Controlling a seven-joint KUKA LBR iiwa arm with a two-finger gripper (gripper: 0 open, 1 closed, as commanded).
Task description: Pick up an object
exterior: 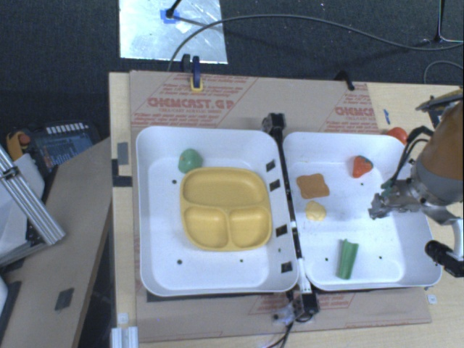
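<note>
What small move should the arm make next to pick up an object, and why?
Probably slide the gripper toward the camera view's top-left, above the strawberry. The gripper sits over bare floor of the right bin, touching no object, and the strawberry looks nearest; the cracker, yellow piece and green piece lie further off.

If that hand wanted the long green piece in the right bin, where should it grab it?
Probably across the middle of the green piece, coming straight down. It lies flat and nearly lengthwise toward the camera, so its long sides face left and right, with bare bin floor beside both. The hand sits up and to its right.
</note>
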